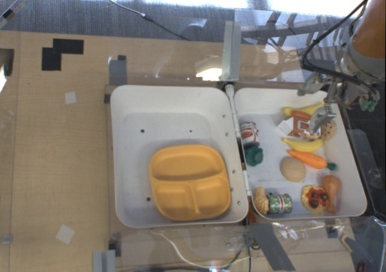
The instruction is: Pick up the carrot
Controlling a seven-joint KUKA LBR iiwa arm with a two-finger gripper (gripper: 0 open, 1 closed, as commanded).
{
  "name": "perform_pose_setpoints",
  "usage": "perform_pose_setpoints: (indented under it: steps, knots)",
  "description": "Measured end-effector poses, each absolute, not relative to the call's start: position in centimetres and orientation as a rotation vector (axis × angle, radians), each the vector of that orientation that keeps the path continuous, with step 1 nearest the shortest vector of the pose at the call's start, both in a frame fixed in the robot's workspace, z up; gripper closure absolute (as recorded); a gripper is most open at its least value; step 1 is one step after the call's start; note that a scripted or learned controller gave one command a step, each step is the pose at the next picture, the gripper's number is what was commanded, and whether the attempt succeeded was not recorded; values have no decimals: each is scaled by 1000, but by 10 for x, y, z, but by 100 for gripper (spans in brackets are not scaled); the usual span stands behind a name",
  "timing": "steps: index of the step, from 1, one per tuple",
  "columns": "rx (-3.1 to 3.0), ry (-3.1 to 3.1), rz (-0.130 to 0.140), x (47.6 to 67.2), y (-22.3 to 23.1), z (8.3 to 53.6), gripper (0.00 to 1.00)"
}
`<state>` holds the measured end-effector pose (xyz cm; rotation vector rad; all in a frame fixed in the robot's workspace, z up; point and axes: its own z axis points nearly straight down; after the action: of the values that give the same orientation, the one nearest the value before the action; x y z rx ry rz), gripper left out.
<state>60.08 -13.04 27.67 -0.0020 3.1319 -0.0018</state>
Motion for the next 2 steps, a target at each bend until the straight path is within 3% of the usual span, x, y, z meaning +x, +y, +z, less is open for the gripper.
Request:
perform_pose_setpoints:
  steps: [1,2]
  knots:
    - [56,3143,2,551,-122,101,0]
    - [47,3123,-4,557,-122,119,100]
